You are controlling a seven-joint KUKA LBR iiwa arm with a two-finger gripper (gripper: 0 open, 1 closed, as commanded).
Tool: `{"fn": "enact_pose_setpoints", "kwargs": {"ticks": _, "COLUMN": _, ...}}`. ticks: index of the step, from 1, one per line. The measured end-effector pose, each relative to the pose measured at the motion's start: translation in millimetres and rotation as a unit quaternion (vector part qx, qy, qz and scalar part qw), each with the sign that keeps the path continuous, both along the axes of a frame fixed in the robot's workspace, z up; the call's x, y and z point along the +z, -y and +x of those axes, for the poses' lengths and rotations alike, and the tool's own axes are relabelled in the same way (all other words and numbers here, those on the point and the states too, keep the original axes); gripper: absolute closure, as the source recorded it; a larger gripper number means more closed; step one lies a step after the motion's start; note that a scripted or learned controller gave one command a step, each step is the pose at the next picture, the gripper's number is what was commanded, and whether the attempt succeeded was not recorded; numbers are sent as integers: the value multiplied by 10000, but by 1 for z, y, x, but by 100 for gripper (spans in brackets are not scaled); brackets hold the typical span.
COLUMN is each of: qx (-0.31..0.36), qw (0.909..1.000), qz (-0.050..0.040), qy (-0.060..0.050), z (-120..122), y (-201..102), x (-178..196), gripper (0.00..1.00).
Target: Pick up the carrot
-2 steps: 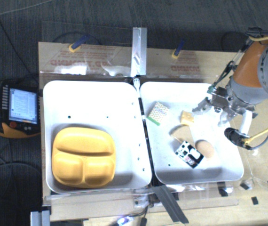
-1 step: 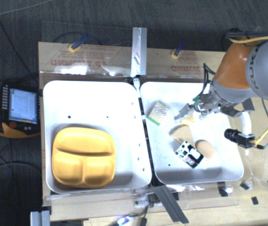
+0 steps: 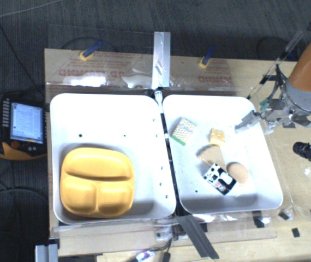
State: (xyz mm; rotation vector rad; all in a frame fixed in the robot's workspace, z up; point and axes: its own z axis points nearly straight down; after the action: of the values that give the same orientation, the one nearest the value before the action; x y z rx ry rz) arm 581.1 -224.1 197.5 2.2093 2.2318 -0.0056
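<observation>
Dark carpet around counter (image 3: 286, 81). Two white bins; yellow block (image 3: 96, 180) lower left. No sure carrot: perhaps tan piece (image 3: 210, 154) mid-right bin (image 3: 270, 190). Tool (image 3: 246, 121) over bin's upper right edge, grip state unreadable, nothing seen held. Pick not begun

Two white bins (image 3: 112, 105) hold six items (one left, five right).

Dark grey carpet (image 3: 19, 42) with cables around a pale wooden bench (image 3: 303, 201).
</observation>
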Motion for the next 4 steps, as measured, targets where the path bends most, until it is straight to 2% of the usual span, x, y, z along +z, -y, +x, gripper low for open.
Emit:
{"fn": "enact_pose_setpoints", "kwargs": {"ticks": 1, "qx": 935, "qw": 9956, "qz": 1, "qy": 4, "z": 77, "y": -40, "x": -44, "gripper": 0}}
{"fn": "enact_pose_setpoints", "kwargs": {"ticks": 2, "qx": 480, "qw": 9988, "qz": 4, "qy": -6, "z": 54, "y": -67, "x": -81, "gripper": 0}}
{"fn": "enact_pose_setpoints", "kwargs": {"ticks": 3, "qx": -1109, "qw": 9938, "qz": -8, "qy": 3, "z": 72, "y": 0, "x": 5, "gripper": 0}}
{"fn": "enact_pose_setpoints", "kwargs": {"ticks": 4, "qx": 1561, "qw": 9877, "qz": 13, "qy": 2, "z": 88, "y": -50, "x": -63, "gripper": 0}}
